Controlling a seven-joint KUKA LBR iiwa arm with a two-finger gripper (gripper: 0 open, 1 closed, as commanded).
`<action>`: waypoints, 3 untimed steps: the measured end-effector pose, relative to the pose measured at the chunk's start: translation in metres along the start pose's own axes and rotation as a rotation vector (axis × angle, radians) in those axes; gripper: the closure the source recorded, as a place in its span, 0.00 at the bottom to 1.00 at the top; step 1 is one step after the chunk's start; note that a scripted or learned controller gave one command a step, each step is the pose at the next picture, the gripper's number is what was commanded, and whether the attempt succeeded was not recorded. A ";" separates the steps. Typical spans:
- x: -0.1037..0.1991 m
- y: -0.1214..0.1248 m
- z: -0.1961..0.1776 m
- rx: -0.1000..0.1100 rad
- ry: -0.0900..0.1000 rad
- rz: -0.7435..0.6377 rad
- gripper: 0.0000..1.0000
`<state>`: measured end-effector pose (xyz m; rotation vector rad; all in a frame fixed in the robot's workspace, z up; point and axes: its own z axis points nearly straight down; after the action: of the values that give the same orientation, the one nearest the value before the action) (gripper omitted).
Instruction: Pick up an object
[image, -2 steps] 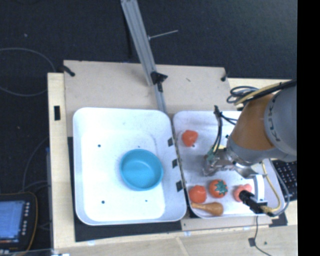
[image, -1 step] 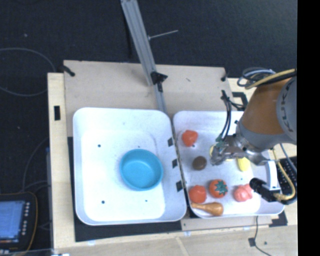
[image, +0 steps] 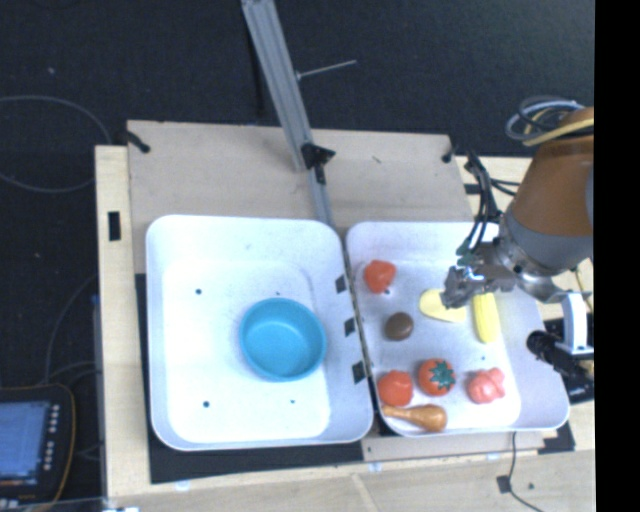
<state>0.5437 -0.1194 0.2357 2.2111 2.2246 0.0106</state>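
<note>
Pale yellow flat object (image: 437, 307): lay in the right bin, upper middle, directly under the gripper tip, touching or just beside a yellow banana-shaped toy.
Yellow banana-shaped toy (image: 485, 317): lay upright along the bin's length, just right of the pale yellow piece.
Dark two-finger gripper (image: 458, 288): hovered low over the pale yellow piece's upper edge; could not tell whether the jaws stood wide or narrow, nor whether anything sat between them.
Grey arm with orange band (image: 556, 190): reached in from the right, above the right bin's upper right corner.
Small brown round object (image: 399, 326): lay left of the pale yellow piece, near the bin's centre.
Orange-red rounded object (image: 378, 275): lay near the upper left of the right bin.
Red tomato with green top (image: 436, 376): lay in the lower middle.
Orange-red round object (image: 395, 387): lay just left of the tomato.
Pink-red lumpy object (image: 484, 385): lay right of the tomato.
Orange-brown elongated object (image: 417, 416): lay along the lower rim.
Shallow white right bin (image: 540, 405): held all the toys.
Shallow white left bin (image: 175, 300): held a blue round bowl (image: 283, 338), right of centre.
</note>
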 end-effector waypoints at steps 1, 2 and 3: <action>-0.011 0.003 -0.054 0.000 -0.001 -0.002 1.00; 0.036 0.009 -0.038 0.009 -0.002 0.000 1.00; 0.082 0.007 -0.041 0.012 0.001 -0.001 1.00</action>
<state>0.5500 -0.0370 0.2768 2.2162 2.2328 -0.0022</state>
